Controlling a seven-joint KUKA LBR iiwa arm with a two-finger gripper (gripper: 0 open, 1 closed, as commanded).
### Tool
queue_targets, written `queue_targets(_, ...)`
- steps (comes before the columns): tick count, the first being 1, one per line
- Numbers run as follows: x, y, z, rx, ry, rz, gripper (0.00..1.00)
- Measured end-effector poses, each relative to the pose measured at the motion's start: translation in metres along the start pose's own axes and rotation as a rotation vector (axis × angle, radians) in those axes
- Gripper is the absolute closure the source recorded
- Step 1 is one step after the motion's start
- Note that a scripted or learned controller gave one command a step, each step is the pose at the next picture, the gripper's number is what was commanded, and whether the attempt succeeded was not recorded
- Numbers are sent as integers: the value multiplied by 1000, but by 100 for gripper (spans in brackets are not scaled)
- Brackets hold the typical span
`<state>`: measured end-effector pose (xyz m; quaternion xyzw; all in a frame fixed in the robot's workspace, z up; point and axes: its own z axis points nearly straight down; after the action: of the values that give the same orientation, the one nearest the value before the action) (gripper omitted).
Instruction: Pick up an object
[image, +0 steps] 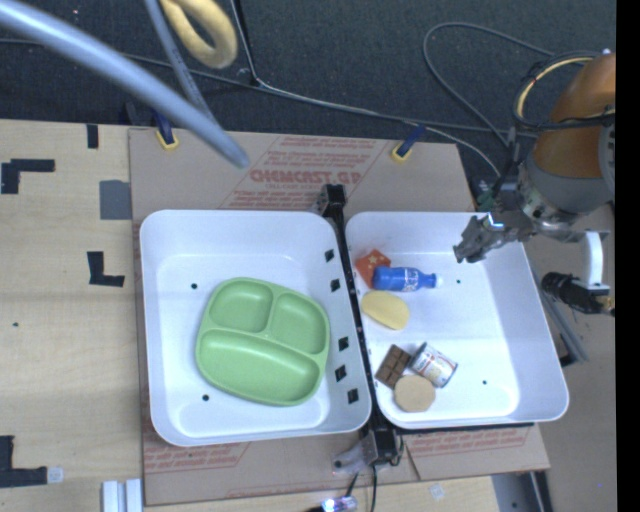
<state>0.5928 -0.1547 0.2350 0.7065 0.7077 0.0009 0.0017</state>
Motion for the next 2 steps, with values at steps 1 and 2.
queue_targets(1,54,-1,7,5,2,-4,100)
queue_targets(2,115,-13,13,6,2,-5,100)
